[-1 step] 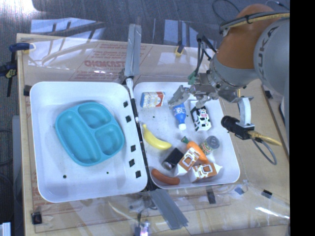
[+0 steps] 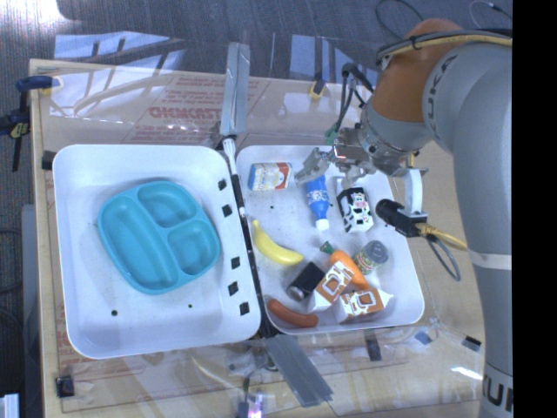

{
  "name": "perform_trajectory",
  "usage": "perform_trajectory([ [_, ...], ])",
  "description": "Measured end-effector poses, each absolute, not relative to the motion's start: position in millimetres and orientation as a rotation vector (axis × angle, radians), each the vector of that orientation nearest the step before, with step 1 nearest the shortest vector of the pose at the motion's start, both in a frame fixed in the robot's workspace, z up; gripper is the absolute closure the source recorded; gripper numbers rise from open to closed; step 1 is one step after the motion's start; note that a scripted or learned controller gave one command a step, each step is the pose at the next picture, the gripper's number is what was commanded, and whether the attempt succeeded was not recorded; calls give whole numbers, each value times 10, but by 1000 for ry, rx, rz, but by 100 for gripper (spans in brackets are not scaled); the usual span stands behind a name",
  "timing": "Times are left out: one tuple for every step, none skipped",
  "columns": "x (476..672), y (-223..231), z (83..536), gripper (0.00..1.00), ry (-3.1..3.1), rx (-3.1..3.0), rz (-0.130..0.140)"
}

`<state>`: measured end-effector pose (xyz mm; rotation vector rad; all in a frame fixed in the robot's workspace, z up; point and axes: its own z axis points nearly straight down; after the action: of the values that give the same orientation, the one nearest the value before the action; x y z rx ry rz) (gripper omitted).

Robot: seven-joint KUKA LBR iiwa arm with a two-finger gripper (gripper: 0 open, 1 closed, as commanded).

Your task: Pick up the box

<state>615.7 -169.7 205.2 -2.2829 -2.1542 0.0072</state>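
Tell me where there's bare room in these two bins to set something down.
Most room is in the left bin: bare floor surrounds the blue divided plate, widest along the front and right. In the right bin, one small patch lies between the small carton, banana and tube. Its front is crowded, and the gripper hangs over its back.

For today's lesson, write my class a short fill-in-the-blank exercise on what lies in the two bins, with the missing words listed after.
1. The blue divided plate lies in the ____ bin.
2. The banana is ____ in colour.
3. The arm's gripper hangs over the ____ bin.
4. The small box lies near that bin's ____ edge.

Missing words: left; yellow; right; far
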Motion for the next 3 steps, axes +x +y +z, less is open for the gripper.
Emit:
perform_trajectory([
  [6560,-1296,902,0,-2000,-2416,6],
  [6568,-1276,1703,0,-2019,-2404,1],
  [6364,-1186,975,0,-2203,-2254,-9],
])
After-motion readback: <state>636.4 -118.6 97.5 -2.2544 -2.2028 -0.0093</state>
